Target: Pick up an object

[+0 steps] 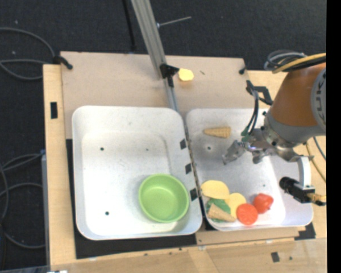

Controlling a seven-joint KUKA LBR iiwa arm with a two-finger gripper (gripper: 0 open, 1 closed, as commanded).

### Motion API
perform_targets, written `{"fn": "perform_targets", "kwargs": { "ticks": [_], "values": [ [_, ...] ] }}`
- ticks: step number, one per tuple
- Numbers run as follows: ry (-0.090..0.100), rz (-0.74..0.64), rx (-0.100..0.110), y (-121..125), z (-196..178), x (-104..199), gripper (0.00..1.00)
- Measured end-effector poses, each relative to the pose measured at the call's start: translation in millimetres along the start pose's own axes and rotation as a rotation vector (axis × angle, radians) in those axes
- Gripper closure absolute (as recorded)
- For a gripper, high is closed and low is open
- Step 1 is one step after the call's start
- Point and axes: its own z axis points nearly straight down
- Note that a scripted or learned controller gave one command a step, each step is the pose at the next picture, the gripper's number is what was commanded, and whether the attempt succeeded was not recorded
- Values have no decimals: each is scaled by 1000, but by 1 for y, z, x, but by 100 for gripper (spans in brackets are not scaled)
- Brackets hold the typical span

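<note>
Right now the hand hangs mid right bin, poised for a pick; can't tell if clenched or released. Likely targets, piled at the near wall: red tomatoes, yellow pieces. Cone lies apart.

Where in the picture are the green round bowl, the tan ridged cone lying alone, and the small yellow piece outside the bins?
green round bowl [163, 197], camera view, inner floor
tan ridged cone [216, 132], camera view, mid-body
small yellow piece [186, 74], camera view, centre of top face
</note>
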Motion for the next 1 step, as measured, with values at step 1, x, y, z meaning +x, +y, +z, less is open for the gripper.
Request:
{"fn": "perform_targets", "kwargs": {
  "ticks": [1],
  "values": [
    [1, 0, 1, -2, 59, 7, 0]
  ]
}}
